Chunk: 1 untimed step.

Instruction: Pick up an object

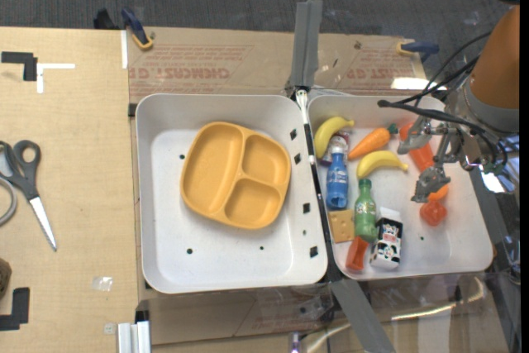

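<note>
Right bin (pixel 483 256) as landmark, all graspable pieces lying inside it. Against its left wall: a yellow banana (pixel 331 131) curved near the top corner, a blue bottle (pixel 336 178) lengthwise just below. Toward the middle: an orange carrot (pixel 369 141) tilted, a second banana (pixel 381 163) under it, a green bottle (pixel 365 211) upright-looking, a black-and-white milk carton (pixel 387 242) near the bottom wall, a small red-orange piece (pixel 355 255) beside it. Toward the right wall: a red-orange item (pixel 432 212).
</note>
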### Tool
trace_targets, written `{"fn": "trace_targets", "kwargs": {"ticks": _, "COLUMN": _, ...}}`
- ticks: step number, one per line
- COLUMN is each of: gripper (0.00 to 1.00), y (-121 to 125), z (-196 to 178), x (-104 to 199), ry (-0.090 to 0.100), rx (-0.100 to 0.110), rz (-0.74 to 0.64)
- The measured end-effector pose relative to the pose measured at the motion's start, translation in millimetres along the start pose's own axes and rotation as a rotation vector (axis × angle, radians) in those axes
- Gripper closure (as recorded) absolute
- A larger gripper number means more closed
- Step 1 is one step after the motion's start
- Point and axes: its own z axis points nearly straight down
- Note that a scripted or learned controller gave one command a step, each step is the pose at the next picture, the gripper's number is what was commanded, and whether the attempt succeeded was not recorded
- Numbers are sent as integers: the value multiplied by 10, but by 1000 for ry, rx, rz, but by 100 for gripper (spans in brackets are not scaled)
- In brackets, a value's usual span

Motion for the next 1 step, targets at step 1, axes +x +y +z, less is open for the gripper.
{"fn": "trace_targets", "kwargs": {"ticks": 1, "gripper": 0, "y": 375, "z": 991, "x": 87, "ry": -2, "rx": 1, "rz": -96}}
